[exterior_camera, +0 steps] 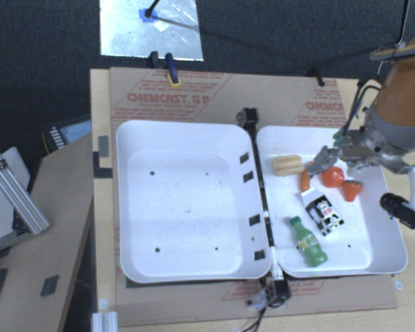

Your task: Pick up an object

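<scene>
The grey arm reaches in from the right edge, its orange band (407,81) high at the far right above the wrist. Below the band the grey wrist angles down and to the left. The claw (323,162) (a two-finger one) sits at the arm's left end, low and pointing leftward, its metal tip tilted down toward the near left.

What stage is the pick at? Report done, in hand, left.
Done: the gripper has reached into the right bin, low beside the bread roll and the red pieces.
In hand: nothing visibly lifted.
Left: grasp and raise one item; the green bottle and cow-print card lie untouched.
</scene>
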